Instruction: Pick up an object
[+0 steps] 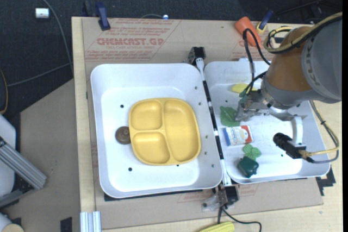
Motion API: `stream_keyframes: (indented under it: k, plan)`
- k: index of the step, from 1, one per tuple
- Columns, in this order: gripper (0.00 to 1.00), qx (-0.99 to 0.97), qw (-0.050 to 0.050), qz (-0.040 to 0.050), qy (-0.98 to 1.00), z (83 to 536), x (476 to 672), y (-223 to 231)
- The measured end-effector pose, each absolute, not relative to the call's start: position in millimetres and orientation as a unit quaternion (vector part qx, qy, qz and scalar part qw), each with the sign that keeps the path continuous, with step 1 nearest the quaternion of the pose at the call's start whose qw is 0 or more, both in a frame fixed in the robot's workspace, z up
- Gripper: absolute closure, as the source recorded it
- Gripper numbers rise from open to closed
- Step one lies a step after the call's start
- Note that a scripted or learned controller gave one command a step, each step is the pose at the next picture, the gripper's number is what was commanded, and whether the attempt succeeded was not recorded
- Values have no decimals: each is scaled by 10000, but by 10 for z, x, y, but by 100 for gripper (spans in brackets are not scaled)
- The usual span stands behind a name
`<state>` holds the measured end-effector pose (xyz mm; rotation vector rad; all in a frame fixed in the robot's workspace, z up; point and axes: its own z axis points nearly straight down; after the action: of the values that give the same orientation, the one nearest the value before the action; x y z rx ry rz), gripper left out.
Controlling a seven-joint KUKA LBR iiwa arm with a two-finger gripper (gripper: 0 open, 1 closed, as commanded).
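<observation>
White bins, two in number, sit side by side on the surface (130, 41), which is covered by a brown sheet with red lettering.

Left bin (103, 117):
- One yellow divided plate (164, 131) with three compartments lies near the centre.
- One small brown round object (123, 135) lies on the bin floor, touching or just beside the plate's left edge.

Right bin (283, 174):
- The grey arm with its orange band enters from the right and reaches over the upper half of this bin.
- The hand (246, 108) is positioned low over the left half of the bin floor. Whether it is wide or narrow cannot be determined, and nothing is visibly held.
- A pale green piece (228, 115) lies flat on the floor just beside the hand, on its left, close to the wall shared with the left bin. Contact between the two cannot be confirmed.
- A yellow item (239, 87) lies above the hand, partly hidden by cables.
- A white packet with red and blue print (238, 135) lies below the pale green piece.
- A second light green item (251, 151) lies below the packet, touching a dark green block (248, 166) near the bin's lower edge.
</observation>
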<state>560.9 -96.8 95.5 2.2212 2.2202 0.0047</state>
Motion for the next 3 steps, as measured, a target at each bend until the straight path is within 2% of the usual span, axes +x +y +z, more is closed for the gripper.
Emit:
stream_keyframes:
  k: [1,2,3]
  plan:
    - [0,7073,4,14,7069,954,5608,-968]
    - [0,7071,-3,3,7071,852,5635,-953]
    - [100,7072,8,15,7070,954,5645,-946]
